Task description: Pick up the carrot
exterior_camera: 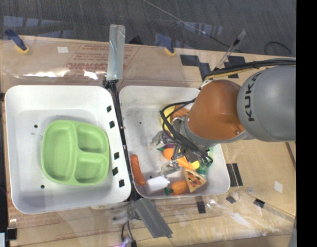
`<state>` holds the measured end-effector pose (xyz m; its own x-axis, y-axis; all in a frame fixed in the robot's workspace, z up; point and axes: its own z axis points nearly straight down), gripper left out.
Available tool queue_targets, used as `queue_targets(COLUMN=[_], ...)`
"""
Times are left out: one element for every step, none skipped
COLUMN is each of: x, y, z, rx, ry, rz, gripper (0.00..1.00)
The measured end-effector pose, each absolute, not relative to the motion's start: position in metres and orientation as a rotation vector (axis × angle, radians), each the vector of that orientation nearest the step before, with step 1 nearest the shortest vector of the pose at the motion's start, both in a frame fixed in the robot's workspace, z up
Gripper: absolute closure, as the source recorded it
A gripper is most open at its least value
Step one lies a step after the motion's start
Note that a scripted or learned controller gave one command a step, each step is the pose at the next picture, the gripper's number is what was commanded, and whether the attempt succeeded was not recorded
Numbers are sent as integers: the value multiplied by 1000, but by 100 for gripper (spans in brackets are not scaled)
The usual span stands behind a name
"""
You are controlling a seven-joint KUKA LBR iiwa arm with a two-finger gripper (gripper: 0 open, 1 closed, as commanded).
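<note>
The big grey arm (261, 104) leans over the right bin (143, 99), while the left bin (24, 107) carries a green divided plate (75, 152). The gripper (180, 156) is down in the toy clutter — I cannot tell how it stands or whether it grips anything. The carrot (186, 163) lies just beneath it, near a pizza slice (194, 179). Looks like the grasp stage; next comes closing squarely on the carrot — then lifting.

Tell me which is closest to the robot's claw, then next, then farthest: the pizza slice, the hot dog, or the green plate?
From the gripper:
1. Pizza slice, just below it in the right bin.
2. Hot dog, by that bin's left wall.
3. Green plate, over in the left bin.
</note>
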<state>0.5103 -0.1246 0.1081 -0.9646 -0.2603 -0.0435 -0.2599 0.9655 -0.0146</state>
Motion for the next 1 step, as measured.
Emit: queue_targets(x=[506], y=[-123], z=[110], rx=[-419], ry=[3087], rz=[-7], gripper=[100])
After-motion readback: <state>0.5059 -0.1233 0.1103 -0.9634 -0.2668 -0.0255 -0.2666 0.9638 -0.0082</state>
